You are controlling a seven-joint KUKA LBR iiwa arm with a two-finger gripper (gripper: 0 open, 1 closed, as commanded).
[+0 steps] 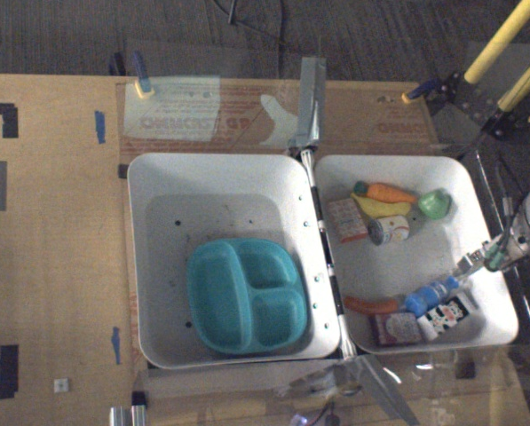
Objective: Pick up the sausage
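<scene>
Approaching: we see gripper (474, 262) at right bin's (491, 204) 3 o'clock, jaws' state prob. unreadable, can't tell. Next we reach w/ it to sausage (371, 305) at 7 o'clock.

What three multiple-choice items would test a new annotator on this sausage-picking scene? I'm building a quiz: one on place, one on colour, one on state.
1. Where does the sausage lie?
A. in the left bin
B. in the right bin, near its lower left corner
C. on the bench

2. What colour is the divided tray?
A. teal
B. red
C. yellow

3. How does the gripper stand to the sausage?
A. clamped on it
B. lifting it
C. apart from it

Answers: B, it lies beside the centre divider; A, the tray in the left bin is teal; C, the gripper sits near the right bin's right wall.
</scene>
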